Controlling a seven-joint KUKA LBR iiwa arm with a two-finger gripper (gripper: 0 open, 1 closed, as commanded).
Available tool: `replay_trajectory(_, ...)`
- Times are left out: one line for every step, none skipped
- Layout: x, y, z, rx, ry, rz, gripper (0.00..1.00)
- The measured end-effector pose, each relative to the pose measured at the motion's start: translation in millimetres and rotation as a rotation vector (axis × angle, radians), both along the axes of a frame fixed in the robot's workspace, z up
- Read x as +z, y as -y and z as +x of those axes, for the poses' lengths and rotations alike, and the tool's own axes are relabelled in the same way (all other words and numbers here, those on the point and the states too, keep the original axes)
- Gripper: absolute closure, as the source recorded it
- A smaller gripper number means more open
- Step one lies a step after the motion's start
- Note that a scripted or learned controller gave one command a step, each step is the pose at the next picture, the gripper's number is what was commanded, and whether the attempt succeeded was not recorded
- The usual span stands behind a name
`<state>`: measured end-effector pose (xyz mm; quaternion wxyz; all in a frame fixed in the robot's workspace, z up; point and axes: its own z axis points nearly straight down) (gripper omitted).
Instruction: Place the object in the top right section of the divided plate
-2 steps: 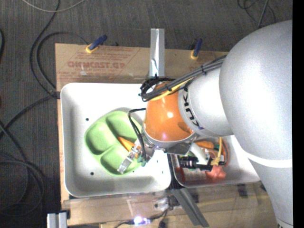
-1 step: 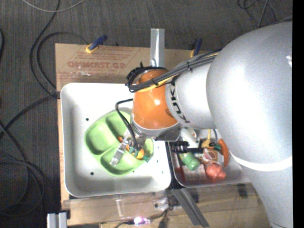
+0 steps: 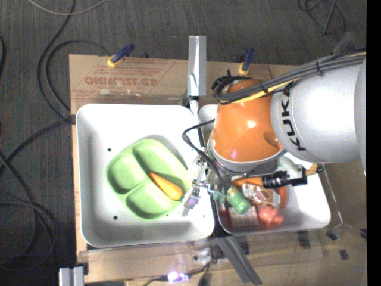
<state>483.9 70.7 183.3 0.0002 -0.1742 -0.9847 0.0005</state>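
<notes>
A green divided plate [image 3: 128, 171] lies tilted in the left white bin [image 3: 95, 136]. An orange carrot [image 3: 166, 185] rests on the plate's right side, slanting from upper left to lower right near the ridge between sections. My gripper [image 3: 196, 195] hangs over the wall between the two bins, just right of the plate's rim and of the carrot's lower end. Nothing shows in its grasp. The orange wrist band [image 3: 244, 130] and grey arm hide most of the right bin's upper half.
The right bin [image 3: 321, 213] holds a green piece [image 3: 239, 202], red pieces [image 3: 271, 216] and a printed packet [image 3: 257, 194], crowded under the wrist. Black cables [image 3: 193, 137] loop off the wrist above the bin divide. Cardboard [image 3: 131, 79] lies behind the bins.
</notes>
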Motion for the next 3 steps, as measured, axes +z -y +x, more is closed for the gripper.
replay_trajectory(0.4,23.4,0.7,0.115,0.001,0.000,0.00)
replay_trajectory(0.1,28.4,28.3,0.303,0.000,0.001,0.00)
replay_trajectory(0.4,66.6,54.4,0.561,0.001,0.001,0.00)
